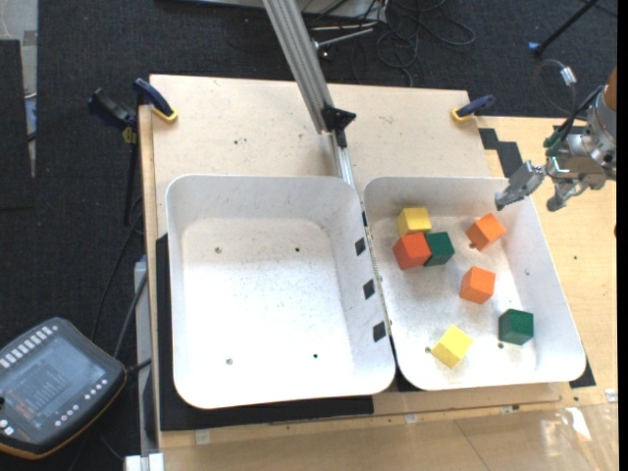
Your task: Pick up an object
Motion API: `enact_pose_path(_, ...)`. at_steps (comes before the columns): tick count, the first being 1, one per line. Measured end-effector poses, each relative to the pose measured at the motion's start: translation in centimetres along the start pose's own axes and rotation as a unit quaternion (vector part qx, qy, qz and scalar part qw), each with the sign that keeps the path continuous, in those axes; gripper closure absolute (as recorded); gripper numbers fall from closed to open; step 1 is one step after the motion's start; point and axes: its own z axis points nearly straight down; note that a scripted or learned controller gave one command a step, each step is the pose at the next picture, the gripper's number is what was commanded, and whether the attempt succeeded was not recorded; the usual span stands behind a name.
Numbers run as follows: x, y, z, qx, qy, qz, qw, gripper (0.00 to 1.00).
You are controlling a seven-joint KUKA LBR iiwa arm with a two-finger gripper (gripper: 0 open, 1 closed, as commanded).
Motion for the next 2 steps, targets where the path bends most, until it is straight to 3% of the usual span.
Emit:
enact_pose_path(1, 0.0, 0.1, -0.2, -0.002, -0.001, -0.001, 1.0000, 0.00)
enact_pose_path(2, -0.5, -0.7, 5.6, 0.001, 0.000, 0.001, 1.0000, 0.00)
